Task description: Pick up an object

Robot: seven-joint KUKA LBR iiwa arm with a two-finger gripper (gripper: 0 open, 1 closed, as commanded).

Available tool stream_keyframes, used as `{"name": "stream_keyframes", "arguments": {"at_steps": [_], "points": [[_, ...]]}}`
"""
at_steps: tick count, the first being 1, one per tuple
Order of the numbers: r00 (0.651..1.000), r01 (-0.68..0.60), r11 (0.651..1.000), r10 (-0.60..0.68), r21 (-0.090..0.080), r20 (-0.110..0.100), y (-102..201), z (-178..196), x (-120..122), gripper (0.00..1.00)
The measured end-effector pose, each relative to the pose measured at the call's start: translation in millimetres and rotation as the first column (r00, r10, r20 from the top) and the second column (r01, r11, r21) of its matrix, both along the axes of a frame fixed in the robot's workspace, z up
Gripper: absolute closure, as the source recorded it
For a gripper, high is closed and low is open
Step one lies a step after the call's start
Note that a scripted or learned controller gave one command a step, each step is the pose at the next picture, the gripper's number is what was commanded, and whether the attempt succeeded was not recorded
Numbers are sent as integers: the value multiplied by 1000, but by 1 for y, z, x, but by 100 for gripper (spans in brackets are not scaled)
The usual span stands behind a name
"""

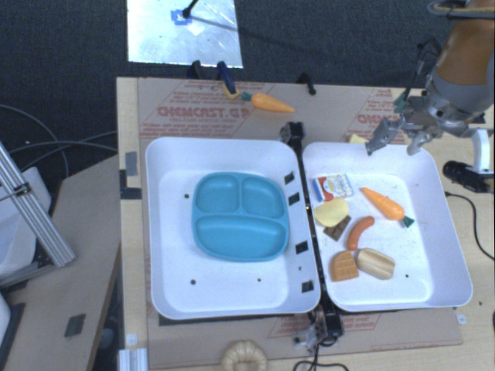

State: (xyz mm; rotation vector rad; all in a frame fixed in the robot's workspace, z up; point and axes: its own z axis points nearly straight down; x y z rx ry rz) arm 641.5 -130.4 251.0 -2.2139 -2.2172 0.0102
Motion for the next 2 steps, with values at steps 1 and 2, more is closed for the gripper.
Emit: {"name": "stream_keyframes", "arguments": {"at_steps": [1,2], "points": [[1000,-2,1000,2,-1,12,0,8,2,0],[1000,-3,1000,3,-2,8,2,-52,9,0]]}}
